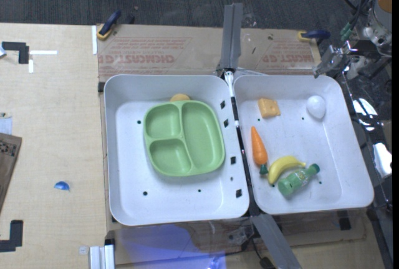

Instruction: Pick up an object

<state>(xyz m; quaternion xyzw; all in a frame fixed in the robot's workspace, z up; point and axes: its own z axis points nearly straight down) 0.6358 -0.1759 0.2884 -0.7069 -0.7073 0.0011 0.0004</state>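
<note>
Camera view: the gripper (333, 60) hangs at 1 o'clock, just outside the right bin (355, 190) and past its far rim; whether its fingers are spread or pressed together, I cannot tell. Inside that bin, a carrot (259, 146), banana (284, 168) and green bottle (295, 180) crowd toward 5 o'clock. A white egg (316, 106) and yellow block (269, 108) sit apart near the far rim. The left bin (118, 193) holds a green divided plate (184, 137).

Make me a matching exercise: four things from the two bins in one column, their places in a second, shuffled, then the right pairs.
Things:
1. green divided plate
2. carrot
3. white egg
4. green bottle

Places:
A. right bin, far right corner
B. left bin, middle
C. right bin, near side, touching the banana
D. right bin, by its left wall

Pairs: 1-B, 2-D, 3-A, 4-C
</note>
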